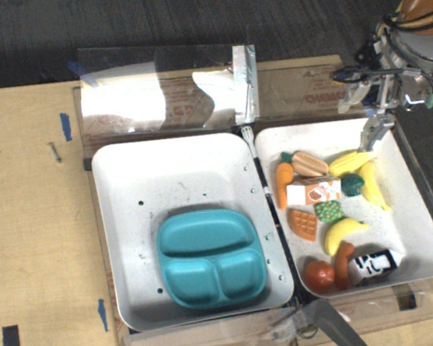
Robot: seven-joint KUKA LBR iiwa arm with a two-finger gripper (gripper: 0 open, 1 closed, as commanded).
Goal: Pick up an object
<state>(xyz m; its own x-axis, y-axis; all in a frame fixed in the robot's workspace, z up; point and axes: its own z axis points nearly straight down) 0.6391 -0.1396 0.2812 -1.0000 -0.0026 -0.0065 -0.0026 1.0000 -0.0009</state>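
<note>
two shallow white plastic bins sit side by side on the cardboard-coloured surface (31, 254), their walls smooth and their corners rounded. the left bin (117, 188) carries a glossy teal tray (210, 257), rounded and split into three compartments. the right bin (424, 237) holds a loose heap of toy food: an orange carrot (284, 184) upright by the left wall, a tan bread roll (309, 164) just beside it, a white carton (317, 193) with orange print below the roll, a ridged orange waffle (303, 223), a knobbly green piece (329, 211), a dark green broccoli (352, 184), a red tomato (318, 275), and a black-and-white box (374, 262) near the front. curved yellow bananas crowd the middle: one (351, 162) by the roll, one (374, 188) to its right, one (342, 232) lower down. the hand (373, 132) hangs at the bin's back right corner, above the bananas and touching nothing; how wide it stands cannot be told. crinkled clear plastic sheet (160, 97) lies behind the bins.
</note>
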